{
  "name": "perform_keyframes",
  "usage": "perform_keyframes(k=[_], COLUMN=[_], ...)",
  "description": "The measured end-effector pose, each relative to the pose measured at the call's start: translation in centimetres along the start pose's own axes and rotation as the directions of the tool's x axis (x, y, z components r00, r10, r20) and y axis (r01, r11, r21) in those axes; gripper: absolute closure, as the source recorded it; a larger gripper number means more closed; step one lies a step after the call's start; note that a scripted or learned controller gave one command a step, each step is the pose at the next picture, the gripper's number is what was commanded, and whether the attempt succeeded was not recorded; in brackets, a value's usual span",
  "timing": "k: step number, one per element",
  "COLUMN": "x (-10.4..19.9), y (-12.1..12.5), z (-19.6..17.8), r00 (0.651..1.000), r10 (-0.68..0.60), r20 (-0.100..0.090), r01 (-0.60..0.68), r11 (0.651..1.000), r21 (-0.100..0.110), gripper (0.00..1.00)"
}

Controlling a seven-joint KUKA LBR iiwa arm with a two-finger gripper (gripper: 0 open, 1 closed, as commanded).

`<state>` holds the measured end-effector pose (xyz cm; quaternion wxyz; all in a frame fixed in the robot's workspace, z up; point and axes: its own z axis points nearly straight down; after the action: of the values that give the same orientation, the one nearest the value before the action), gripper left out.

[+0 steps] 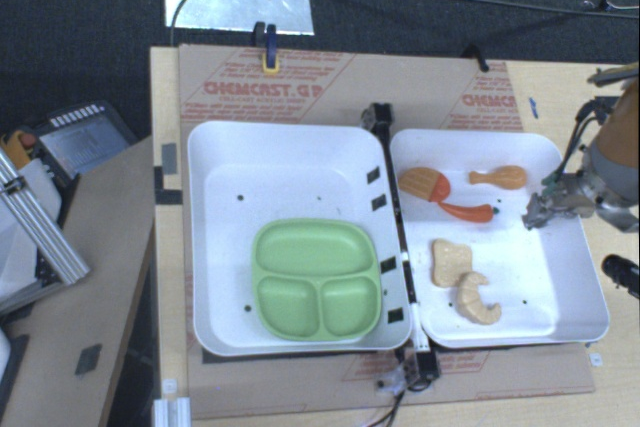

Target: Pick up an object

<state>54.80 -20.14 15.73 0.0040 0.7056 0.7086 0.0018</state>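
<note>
Arm: it reaches in from the right of the camera view, and its gripper (537, 212) hangs over the right edge of the right bin (575, 310).
Gripper state: too small and blurred here to tell how it stands, and nothing can be seen in its grasp.
Right bin contents: an orange brush-shaped toy (424, 183) at the upper left, touching a red-orange carrot-shaped piece (466, 210) just below it; a chicken drumstick (499, 177) at the upper middle; a tan bread slice (449, 261) lower down, touching a croissant (477, 299) beneath it.
Nearest things to the gripper: the carrot-shaped piece and the drumstick, both a little to its left and apart from it.
Left bin (270, 160): it holds a green divided plate (314, 278) in its lower half.
</note>
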Motion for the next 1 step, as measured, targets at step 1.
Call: perform_keyframes(k=[1], x=[0.44], y=[0.01], z=[-4.53], r00=[1.0], r10=[-0.001], r20=[-0.001], r01=[0.001], r11=[1.0], r21=[0.001], gripper=[1.0])
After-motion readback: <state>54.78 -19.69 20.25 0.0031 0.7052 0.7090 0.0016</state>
